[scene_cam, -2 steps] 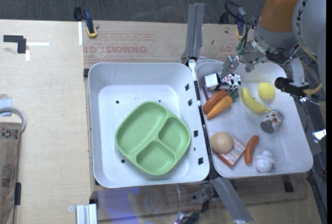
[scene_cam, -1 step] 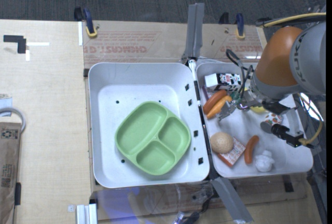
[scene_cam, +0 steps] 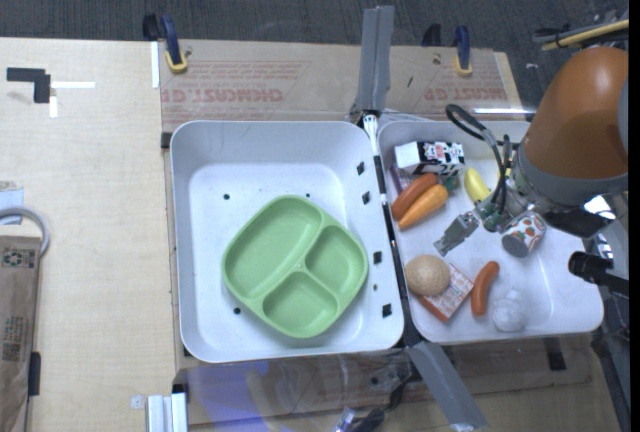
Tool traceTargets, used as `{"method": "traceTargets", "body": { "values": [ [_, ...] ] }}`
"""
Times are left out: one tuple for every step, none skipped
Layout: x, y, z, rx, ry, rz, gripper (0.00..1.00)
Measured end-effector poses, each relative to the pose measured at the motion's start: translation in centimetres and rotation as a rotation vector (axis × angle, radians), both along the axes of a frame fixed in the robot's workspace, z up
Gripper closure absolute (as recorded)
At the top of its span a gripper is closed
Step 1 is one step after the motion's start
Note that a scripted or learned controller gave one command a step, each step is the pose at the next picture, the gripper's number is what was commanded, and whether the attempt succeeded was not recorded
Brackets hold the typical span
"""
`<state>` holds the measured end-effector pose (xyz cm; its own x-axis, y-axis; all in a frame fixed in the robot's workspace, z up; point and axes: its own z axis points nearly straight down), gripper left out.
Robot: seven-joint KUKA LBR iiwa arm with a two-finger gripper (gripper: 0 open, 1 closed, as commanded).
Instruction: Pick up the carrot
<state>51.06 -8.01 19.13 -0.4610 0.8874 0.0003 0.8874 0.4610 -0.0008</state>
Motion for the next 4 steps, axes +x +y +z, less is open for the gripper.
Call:
{"method": "traceTargets", "body": {
  "values": [
    [0.4, 1.2, 0.0, 0.0, -0.001, 0.094, 0.0],
    [6.3, -3.2, -6.7, -0.001, 0.0, 0.007, 0.0],
    [7.1, -5.9, -2.8, -0.001, -0.002, -0.016, 0.0],
    [11.4, -2.8, -10.0, -0.001, 0.002, 0.176, 0.0]
  ]
}}
